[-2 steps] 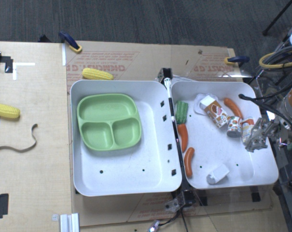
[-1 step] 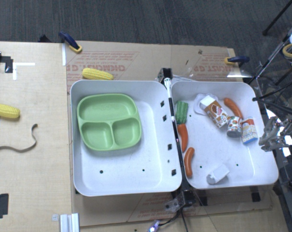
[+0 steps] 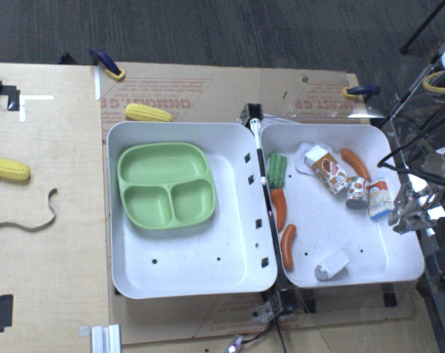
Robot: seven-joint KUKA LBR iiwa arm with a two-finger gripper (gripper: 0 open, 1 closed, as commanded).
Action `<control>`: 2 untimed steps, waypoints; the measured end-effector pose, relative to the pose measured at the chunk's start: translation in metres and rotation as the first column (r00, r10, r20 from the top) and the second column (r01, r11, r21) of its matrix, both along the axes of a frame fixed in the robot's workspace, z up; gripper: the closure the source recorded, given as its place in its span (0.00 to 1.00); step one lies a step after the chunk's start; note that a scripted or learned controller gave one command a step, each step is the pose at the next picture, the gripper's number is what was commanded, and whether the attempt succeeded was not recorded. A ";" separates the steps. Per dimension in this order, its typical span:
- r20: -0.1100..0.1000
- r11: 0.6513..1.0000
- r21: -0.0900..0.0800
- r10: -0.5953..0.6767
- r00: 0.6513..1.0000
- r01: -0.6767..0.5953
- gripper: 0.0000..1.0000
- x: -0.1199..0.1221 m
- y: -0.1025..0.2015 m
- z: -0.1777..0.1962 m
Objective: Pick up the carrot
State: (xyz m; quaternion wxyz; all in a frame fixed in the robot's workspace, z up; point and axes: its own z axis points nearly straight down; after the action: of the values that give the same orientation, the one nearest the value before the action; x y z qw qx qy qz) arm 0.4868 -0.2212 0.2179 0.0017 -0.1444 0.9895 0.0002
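Dark carpet floor behind plywood bench (image 3: pixel 45 271). Camera view: left bin (image 3: pixel 185 271) holds green divided plate (image 3: pixel 165 184). Right bin (image 3: pixel 369 259) holds carrot (image 3: pixel 279 207) against left wall, just below green cucumber-like piece (image 3: pixel 276 170), sausage (image 3: pixel 287 245) below carrot. Cartons and cans (image 3: pixel 347 181) cluster upper right, orange piece (image 3: pixel 355 163) beside them, white-grey object (image 3: pixel 331 265) near front. Gripper (image 3: pixel 411 213) at bin's right rim, well apart from carrot; finger state cannot tell. Two corn cobs (image 3: pixel 148 112) on bench outside bins.

bare grey metal gripper (image 3: pixel 407 215), thin black cables.
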 end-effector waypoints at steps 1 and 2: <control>-0.002 0.886 0.000 -0.464 0.886 0.464 1.00 0.010 0.056 -0.011; 0.003 0.937 -0.001 -0.350 0.937 0.350 1.00 0.031 -0.001 0.057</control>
State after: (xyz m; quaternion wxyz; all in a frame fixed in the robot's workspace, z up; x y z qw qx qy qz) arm 0.5176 -0.2226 0.2752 0.0030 0.0338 0.9994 -0.0009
